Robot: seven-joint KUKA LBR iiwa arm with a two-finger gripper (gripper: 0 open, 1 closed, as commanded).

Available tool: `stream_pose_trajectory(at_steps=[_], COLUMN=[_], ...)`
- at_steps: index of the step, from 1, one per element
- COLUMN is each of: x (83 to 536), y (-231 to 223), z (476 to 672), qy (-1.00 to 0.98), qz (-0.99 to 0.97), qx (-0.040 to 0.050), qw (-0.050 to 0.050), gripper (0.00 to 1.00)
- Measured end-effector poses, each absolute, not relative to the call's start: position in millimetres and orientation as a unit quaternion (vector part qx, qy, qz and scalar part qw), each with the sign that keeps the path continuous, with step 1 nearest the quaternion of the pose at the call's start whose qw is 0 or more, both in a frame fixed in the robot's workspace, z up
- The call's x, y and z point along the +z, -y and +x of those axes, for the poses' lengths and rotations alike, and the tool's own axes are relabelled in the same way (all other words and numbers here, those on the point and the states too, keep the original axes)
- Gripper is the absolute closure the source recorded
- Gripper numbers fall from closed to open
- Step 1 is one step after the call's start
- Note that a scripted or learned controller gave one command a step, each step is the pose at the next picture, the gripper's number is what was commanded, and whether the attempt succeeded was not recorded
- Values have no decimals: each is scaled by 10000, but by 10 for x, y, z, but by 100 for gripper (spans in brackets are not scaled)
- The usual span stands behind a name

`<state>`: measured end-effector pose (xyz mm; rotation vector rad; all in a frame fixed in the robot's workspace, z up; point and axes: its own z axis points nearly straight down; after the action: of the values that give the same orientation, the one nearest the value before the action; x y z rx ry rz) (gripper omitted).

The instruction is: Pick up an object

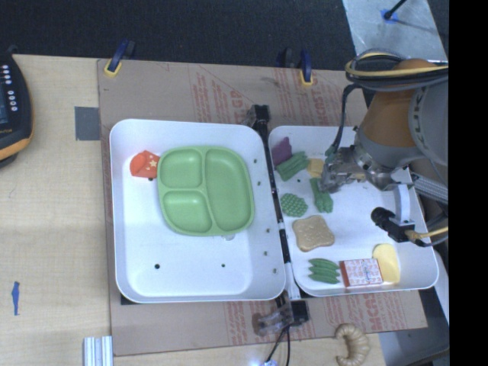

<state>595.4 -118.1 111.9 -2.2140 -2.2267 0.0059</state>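
The end effector (329, 180) is lowered over a green pod (323, 199) near the right bin's (427, 280) upper edge; its grip cannot be told.

two white bins (122, 280), one green divided plate (206, 190), one toast slice (313, 232)

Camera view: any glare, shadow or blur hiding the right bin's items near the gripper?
Camera view: even light, no glare on the right bin; the gripper looks soft and dark, casting slight shadow over the green piece beneath; the toast reads sharp.
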Motion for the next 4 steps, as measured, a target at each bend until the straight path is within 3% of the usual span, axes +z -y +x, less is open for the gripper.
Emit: stream_pose_trajectory(at_steps=[1,2,3,4], x=[1113,911,915,1024], y=[1182,1291,1242,1253], z=[5952,6245,6028,6038], qy=[7095,7094,7084,7087], qz=[-7047,-7048,-7058,-7055], qx=[24,9,25,26], qw=[8,0,23,20], gripper=[0,0,0,100])
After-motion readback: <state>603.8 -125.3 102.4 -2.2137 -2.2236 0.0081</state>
